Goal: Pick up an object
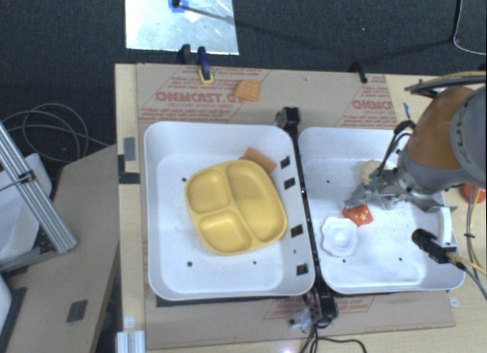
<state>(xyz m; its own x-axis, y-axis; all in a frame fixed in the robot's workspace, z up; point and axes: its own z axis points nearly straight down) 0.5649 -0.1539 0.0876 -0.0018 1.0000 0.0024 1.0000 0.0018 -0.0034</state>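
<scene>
Low in the right bin (396,279), end effector (364,198) nears a glossy orange-red piece (358,214); grip unclear.

Two white bins (163,268) set side by side on brown board (221,89). Black clips (289,117) seen along shared edge. Reflective sheet (181,9) laid on dark floor beyond. Cables (46,127) coiled at left.

Bench with two bins

A tan bench (251,108) printed with red lettering bears the left bin (163,192) and right bin (403,275) side by side, an orange scrap (248,90) near its far edge
</scene>
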